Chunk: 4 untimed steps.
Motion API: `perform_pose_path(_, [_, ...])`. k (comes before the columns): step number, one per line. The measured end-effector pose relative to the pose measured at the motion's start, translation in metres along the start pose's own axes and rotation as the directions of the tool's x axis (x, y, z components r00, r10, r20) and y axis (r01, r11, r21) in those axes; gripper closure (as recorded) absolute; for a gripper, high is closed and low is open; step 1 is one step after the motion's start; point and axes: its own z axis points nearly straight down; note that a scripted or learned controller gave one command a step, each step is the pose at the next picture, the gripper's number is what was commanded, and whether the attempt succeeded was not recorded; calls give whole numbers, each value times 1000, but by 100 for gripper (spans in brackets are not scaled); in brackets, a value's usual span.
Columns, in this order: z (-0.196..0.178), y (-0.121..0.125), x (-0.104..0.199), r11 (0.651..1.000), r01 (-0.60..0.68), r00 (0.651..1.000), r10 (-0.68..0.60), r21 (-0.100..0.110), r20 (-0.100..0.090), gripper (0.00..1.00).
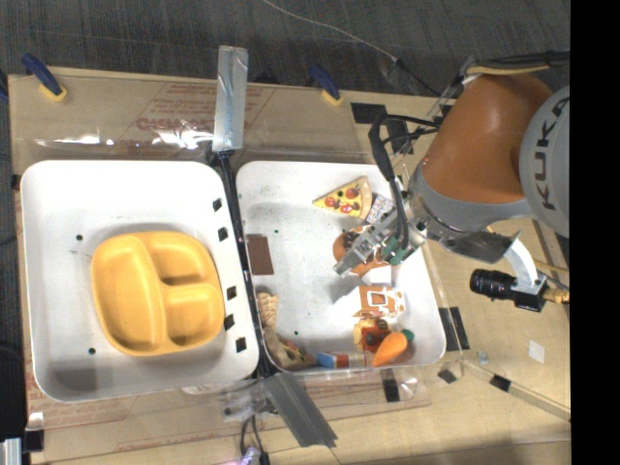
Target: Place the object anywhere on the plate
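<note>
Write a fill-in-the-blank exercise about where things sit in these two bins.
1. The yellow plate lies in the ____ bin.
2. The pizza slice lies in the right bin, near its ____ edge.
3. The carrot lies near that bin's ____ right corner.
4. The gripper hangs over the ____ bin.

Missing words: left; far; near; right

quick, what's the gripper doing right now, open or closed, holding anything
Gripper: low in the right bin over the toys; open or closed cannot be told.
</note>
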Motion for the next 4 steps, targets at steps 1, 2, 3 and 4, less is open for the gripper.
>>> perform_pose_path(1, [-14,-29,-9,944,-331,944,331,0,2,100])
perform_pose_path(2, [-15,-46,-32,716,-698,716,698,0,1,100])
perform_pose_path(3, [15,-3,-86,653,-758,653,758,5,0,100])
perform_pose_path(4, [13,-3,-86,652,-758,652,758,3,-1,0])
